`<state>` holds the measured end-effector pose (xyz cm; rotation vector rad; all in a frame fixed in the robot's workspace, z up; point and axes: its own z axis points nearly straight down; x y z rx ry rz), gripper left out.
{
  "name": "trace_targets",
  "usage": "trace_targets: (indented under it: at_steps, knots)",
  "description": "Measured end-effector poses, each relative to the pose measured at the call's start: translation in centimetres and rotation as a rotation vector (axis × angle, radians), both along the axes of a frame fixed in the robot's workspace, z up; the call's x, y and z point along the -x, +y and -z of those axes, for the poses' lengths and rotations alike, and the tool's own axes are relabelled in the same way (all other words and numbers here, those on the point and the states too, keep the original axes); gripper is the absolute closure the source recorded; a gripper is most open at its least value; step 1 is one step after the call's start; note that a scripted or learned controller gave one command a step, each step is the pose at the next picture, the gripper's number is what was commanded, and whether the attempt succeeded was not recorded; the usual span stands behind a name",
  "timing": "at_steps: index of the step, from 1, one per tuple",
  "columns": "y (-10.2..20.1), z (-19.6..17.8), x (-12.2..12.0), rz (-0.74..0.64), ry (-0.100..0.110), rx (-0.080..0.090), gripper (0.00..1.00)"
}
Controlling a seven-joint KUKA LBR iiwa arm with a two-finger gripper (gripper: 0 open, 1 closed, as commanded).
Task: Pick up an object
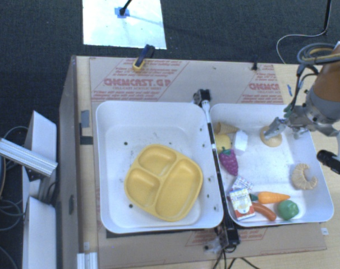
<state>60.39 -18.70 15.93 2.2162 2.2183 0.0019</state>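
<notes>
My gripper [278,125] reaches into the right bin [321,206] from the right, low over the back part, directly above a round tan piece [270,138]. Also in that bin are a white cup [240,140], a yellow fruit [222,143], a tan wedge [226,129], purple grapes [229,162], a croissant [303,176], a carrot [272,196], a sausage [263,210], a green lime [288,209] and a juice box [241,202]. Whether the gripper touches the tan piece is unclear.
The left bin [111,128] holds a yellow divided plate [163,182]. A black divider rail [212,144] runs between the two bins. Cables and the orange-banded arm [330,80] hang over the right bin's far right side.
</notes>
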Motion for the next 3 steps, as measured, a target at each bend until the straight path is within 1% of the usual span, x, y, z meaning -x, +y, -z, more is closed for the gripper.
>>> trace_targets:
  at_steps: [1, 2, 3]
  knots:
    - [4.5, 7.6, -6.5, -0.004, 0.004, -0.004, 0.00]
    - [-0.8, 7.5, 1.1, 0.000, 0.005, -0.001, 0.00]
    - [6.4, 7.4, -5.9, -0.004, 0.001, -0.004, 0.00]
